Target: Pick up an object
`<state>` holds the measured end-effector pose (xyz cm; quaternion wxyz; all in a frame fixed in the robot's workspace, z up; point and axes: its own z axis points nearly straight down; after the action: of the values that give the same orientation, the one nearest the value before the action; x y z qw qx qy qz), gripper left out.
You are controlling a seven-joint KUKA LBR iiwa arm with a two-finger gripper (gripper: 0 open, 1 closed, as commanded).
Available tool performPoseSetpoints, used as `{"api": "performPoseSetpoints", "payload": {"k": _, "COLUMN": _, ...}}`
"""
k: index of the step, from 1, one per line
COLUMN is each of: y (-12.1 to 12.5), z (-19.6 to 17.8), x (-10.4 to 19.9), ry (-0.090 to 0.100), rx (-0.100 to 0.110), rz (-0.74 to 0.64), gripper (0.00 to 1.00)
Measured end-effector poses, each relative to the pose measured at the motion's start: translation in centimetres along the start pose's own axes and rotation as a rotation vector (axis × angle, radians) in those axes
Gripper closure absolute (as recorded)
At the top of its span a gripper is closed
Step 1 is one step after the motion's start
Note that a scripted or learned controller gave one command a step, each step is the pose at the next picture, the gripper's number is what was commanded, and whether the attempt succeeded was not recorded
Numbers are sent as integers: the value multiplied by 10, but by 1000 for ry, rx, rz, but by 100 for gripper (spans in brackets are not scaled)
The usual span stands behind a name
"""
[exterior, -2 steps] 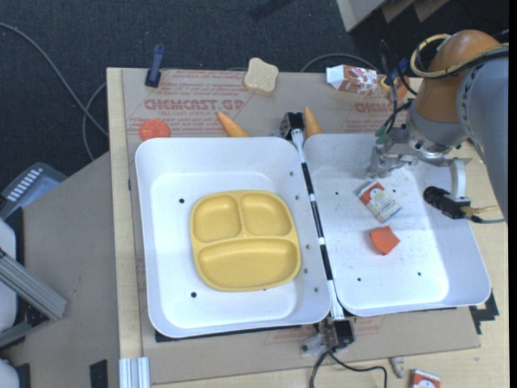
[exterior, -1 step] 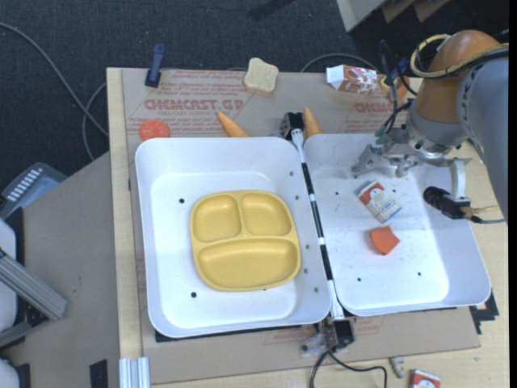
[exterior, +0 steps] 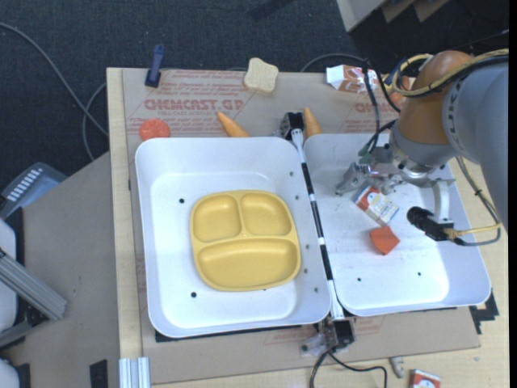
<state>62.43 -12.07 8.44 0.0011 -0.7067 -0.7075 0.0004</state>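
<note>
two white bins (exterior: 161, 217) on a cardboard-topped bench (exterior: 202, 103) over dark carpet; gripper (exterior: 373, 186) state can't be told.

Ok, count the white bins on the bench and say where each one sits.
2. The left bin holds the yellow divided tray; the right bin, touching it, holds the orange block and a small packet.
</note>
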Motion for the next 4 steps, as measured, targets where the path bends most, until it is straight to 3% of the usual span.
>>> {"api": "performPoseSetpoints", "payload": {"k": 1, "y": 1, "z": -10, "x": 0, "ry": 0, "rx": -2, "rz": 0, "gripper": 100}}
{"api": "performPoseSetpoints", "payload": {"k": 2, "y": 0, "z": -10, "x": 0, "ry": 0, "rx": -2, "rz": 0, "gripper": 0}}
{"api": "performPoseSetpoints", "payload": {"k": 3, "y": -32, "z": 0, "x": -15, "ry": -1, "rx": 0, "rz": 2, "gripper": 0}}
{"api": "performPoseSetpoints", "payload": {"k": 4, "y": -31, "z": -10, "x": -14, "ry": -1, "rx": -2, "rz": 2, "gripper": 100}}
